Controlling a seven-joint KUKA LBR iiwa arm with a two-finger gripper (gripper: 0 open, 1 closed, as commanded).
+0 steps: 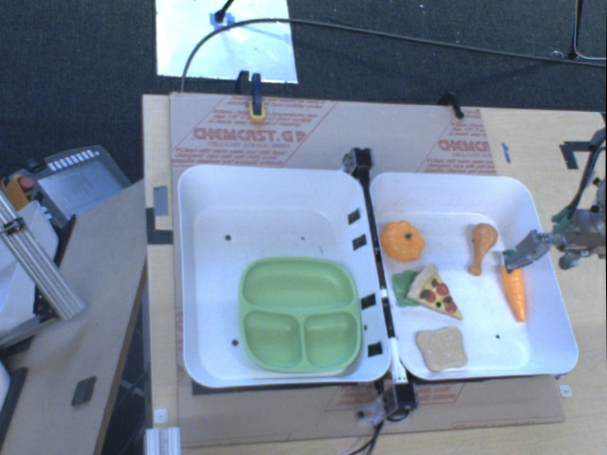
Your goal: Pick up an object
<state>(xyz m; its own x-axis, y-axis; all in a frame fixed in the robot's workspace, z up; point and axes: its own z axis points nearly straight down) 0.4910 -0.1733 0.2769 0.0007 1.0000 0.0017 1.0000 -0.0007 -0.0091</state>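
We see the hand (527,251) just above the carrot's (514,293) top end, in the right bin (545,344); we cannot tell its state. The carrot looks like light, stiff, smooth toy plastic, so we would grip across its thick upper part, where the taper slips least.

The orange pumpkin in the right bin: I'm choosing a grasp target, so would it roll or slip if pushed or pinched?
The pumpkin looks round and squat, so a sideways push would probably make it roll or skid on the smooth white bin floor. Its glossy, toy-like surface suggests it is stiff, light and somewhat slippery. The curved sides could squirt out of narrow jaws unless pinched across the middle.
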